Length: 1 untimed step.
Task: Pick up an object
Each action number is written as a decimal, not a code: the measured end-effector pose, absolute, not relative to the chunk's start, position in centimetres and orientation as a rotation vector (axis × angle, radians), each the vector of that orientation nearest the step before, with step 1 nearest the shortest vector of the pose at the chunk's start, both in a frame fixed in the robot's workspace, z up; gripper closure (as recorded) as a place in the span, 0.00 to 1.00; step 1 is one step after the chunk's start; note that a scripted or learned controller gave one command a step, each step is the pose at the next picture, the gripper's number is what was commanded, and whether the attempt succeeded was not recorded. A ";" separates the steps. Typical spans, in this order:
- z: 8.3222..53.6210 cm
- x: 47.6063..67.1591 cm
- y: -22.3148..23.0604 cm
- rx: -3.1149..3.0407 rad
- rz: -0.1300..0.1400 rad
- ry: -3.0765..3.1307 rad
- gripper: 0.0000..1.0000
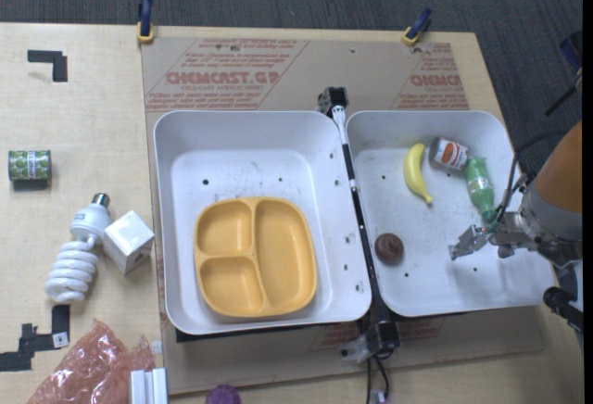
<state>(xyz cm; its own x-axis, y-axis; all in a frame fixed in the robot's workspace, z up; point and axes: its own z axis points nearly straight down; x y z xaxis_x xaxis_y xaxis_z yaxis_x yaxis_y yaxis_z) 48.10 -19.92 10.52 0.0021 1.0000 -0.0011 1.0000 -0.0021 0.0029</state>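
My gripper [466, 245] low over right bin [482, 296], finger state unclear. Right bin: one banana [417, 173], one green bottle [479, 188], one brown ball [388, 248]. Left bin [176, 208]: one yellow tray [255, 256].

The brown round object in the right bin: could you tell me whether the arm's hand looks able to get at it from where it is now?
Probably yes. The brown round object lies alone on the bin floor, and nothing stands between it and the hand.

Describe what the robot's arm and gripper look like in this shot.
At the camera view's right edge the arm shows an orange band above a grey wrist. Thin dark cables run along it. The gripper is small, metallic grey, with two slim fingers.
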 end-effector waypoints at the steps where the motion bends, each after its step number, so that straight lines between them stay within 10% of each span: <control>1: 11.5 48.2 -20.0 2.221 0.004 2.214 1.00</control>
<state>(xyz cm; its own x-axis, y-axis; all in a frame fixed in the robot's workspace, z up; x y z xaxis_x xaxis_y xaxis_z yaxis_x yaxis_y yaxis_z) 48.23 -19.97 11.52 0.0034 1.0000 -0.0024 1.0000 -0.0034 0.0056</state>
